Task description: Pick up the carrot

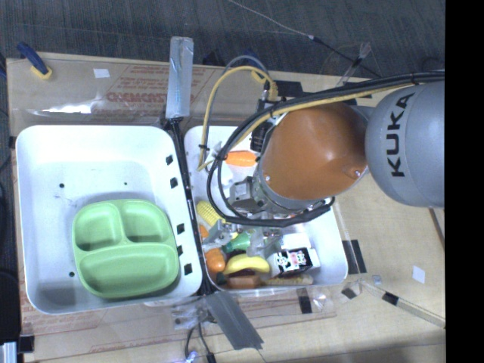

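Two white bins sit before us, the right bin [333, 237] under our arm, where the carrot [241, 158] lies near its far wall beside the orange band [310, 153].

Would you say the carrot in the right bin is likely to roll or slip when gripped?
The carrot looks smooth and glossy, probably hard plastic, so it may slip. Its rounded, tapering shape suggests it could roll aside. It seems small, so likely light.
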Controlling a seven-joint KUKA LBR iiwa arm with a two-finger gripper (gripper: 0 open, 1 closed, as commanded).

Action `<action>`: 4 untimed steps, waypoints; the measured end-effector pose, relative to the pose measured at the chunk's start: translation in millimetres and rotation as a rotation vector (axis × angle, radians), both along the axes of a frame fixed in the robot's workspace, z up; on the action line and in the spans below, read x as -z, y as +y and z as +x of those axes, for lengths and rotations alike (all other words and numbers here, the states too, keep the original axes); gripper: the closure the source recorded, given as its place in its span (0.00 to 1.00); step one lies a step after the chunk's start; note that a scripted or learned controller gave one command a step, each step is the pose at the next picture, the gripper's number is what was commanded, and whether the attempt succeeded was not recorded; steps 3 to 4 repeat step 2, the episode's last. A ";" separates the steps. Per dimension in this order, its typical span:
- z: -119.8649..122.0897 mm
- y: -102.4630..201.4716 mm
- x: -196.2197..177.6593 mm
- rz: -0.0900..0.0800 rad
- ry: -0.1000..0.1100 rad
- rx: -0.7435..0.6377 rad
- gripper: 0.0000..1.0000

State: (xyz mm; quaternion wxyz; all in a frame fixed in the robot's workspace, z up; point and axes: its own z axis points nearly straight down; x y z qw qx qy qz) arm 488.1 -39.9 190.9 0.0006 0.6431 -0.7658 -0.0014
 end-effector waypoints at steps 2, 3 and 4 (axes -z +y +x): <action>17.4 -48.6 75.6 0.003 -0.007 0.132 1.00; 17.4 -48.6 75.6 0.003 -0.007 0.132 1.00; 17.4 -48.6 75.6 0.003 -0.007 0.132 1.00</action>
